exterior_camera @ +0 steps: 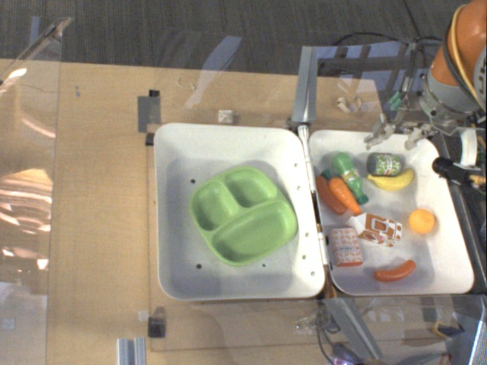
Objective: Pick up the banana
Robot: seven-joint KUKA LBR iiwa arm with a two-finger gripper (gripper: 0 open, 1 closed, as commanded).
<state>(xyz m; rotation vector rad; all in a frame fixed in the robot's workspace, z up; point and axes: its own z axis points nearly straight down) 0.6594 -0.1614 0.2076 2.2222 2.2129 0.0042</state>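
A: Currently, what step are we on?

B: Approach, by my reading. I see the end effector [397, 134] poised over the far rim of the right bin [456, 280], with its 2 fingers [378, 136] spread apart and nothing between them. No grasp has been made.

A: Locate the target.

B: I have the banana [393, 179] lying flat in the right bin, toward its far side, just below the end effector as the camera sees it. A dark green can [384, 163] sits touching or nearly touching the banana's upper edge; I cannot tell which.

A: Other items near it?

B: I count a green bottle [348, 175] and a carrot [339, 195] to its left, an orange [421, 220] to its lower right, and a printed carton [379, 229] below. All sit apart from the banana. The left bin [175, 272] carries only the green divided plate [242, 215] and is not involved.

A: Requirement for the next move?

B: I judge that the end effector must come toward the near side, centre over the banana's middle, and align its fingers across the short width of the fruit. Then descend with fingers spread and close.

A: Risk?

B: The can. I expect 1 finger could land on it rather than beside the banana, so the near-side offset matters.
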